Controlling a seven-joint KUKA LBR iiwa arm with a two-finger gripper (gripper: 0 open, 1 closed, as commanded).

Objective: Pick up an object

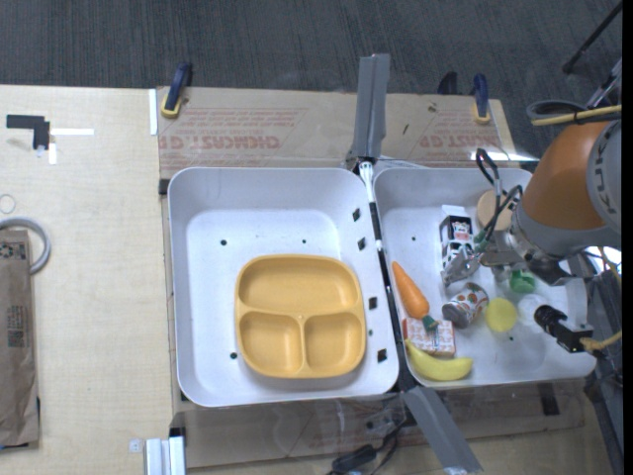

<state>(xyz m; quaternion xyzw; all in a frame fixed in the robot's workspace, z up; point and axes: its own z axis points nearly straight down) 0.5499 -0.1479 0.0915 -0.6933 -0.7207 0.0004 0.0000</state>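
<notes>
1. Where the grey arm (pixel 579 181) with its orange band reaches in from the right, its hand (pixel 460 265) hangs low over the right bin (pixel 396 201), near the bin's middle.
2. Whether the hand is spread or pressed together, I cannot tell; the metal parts blur into the clutter beneath.
3. Nothing can be seen pinched in the hand.
4. Just beside the hand, toward the back of the bin, lies a small black-and-white packet (pixel 456 231).
5. Just in front of the hand lies a small can (pixel 465 305) on its side, and a yellow ball (pixel 501 315) sits next to it on the right.
6. A small green object (pixel 521 283) rests near the ball, under the arm's wrist.
7. An orange carrot (pixel 409 289) lies at a slant near the bin's left wall.
8. A yellow banana (pixel 440 366) lies at the front of that bin, with a red-and-white packet (pixel 431 335) touching it from behind.
9. The left bin (pixel 198 265) holds a yellow divided plate (pixel 300 316) with three compartments.
10. Both bins sit side by side on the desk (pixel 89 265).
</notes>
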